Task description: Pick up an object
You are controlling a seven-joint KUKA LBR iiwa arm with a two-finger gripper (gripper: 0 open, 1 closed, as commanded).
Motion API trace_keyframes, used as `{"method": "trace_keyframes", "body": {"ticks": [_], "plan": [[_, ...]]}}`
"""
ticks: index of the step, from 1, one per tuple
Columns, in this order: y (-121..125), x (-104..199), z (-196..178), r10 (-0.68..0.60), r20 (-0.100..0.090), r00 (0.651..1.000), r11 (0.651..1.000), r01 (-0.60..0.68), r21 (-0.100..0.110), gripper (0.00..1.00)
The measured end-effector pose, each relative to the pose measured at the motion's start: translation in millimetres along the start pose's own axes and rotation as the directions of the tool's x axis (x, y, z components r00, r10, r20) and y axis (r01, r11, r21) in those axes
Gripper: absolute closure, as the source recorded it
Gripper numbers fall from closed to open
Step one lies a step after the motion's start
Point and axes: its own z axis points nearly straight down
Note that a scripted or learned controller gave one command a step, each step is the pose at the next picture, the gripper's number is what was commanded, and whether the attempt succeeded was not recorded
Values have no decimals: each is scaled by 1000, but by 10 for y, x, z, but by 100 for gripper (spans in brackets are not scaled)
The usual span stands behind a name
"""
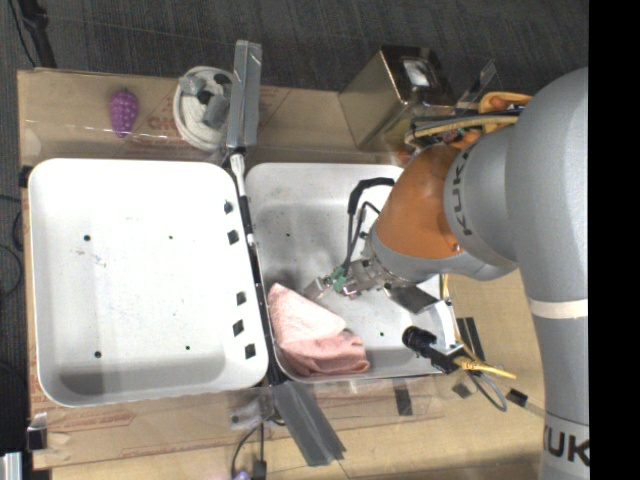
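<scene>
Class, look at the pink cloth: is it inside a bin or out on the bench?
Inside. The pink cloth lies bunched in the right bin, in its near left corner, below the gripper.

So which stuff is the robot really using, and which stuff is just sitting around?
For the job:
- the claw, low in the right bin
- the pink cloth, folded in that bin's near-left corner, right beside the claw

Just lying about:
- the left bin
- the purple grape-like toy on the bench behind it
- the white coil next to the toy
</scene>
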Motion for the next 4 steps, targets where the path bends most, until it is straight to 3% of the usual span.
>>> {"method": "trace_keyframes", "body": {"ticks": [1,2,3,4], "plan": [[700,77,-14,116,0,993,993,-116,-2,0],[978,-900,-756,261,1,965,965,-261,-4,0],[424,-706,-1425,339,-1,941,941,-339,-1,0],[895,-676,-1583,373,0,928,928,-373,-2,0]]}}
